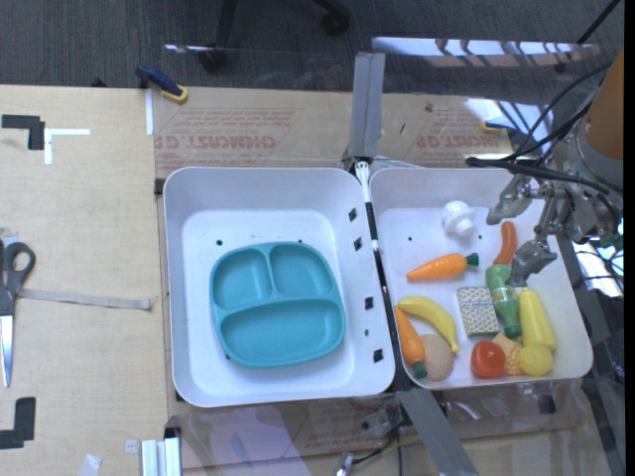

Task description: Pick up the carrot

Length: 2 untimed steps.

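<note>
1. Near edge of the right bin is packed: tomato, a second carrot beside the banana, yellow pieces. Don't let that one pull you off target.
2. Your target, the carrot, lies mid-bin on its side, green top toward the arm, clear floor around it.
3. Gripper hangs above the bin's right side, over the small red sausage, apart from the carrot. Fingers look spread with nothing between them.
4. You should shift left, align the fingers across the carrot's thick middle, and descend straight.
5. Left bin holds the teal divided plate; ignore it.
</note>
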Tool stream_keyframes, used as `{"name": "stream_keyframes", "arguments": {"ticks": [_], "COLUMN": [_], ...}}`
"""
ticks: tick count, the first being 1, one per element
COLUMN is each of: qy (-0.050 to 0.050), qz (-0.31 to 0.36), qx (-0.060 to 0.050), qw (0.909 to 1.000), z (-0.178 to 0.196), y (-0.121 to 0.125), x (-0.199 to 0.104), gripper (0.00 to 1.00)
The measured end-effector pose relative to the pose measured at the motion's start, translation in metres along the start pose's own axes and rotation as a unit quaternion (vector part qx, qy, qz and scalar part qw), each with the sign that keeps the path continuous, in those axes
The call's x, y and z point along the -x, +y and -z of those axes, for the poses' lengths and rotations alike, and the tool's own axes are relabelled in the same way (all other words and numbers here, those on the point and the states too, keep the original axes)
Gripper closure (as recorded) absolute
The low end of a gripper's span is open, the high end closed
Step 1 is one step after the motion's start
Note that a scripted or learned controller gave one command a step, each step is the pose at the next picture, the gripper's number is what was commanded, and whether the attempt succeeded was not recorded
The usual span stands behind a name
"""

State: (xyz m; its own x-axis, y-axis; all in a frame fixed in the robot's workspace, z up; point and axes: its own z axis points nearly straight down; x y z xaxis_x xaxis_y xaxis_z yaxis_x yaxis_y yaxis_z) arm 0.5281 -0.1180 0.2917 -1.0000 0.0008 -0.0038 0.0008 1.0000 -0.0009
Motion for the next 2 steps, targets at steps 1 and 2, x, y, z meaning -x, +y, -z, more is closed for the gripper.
{"name": "stream_keyframes", "arguments": {"ticks": [1, 2], "qy": [0.000, -0.001], "qz": [0.084, 0.078], "qx": [0.001, 0.000], "qw": [0.9964, 0.9970], "z": [-0.099, -0.199], "y": [0.055, 0.014], "x": [0.056, 0.042], "gripper": [0.00, 0.00]}}
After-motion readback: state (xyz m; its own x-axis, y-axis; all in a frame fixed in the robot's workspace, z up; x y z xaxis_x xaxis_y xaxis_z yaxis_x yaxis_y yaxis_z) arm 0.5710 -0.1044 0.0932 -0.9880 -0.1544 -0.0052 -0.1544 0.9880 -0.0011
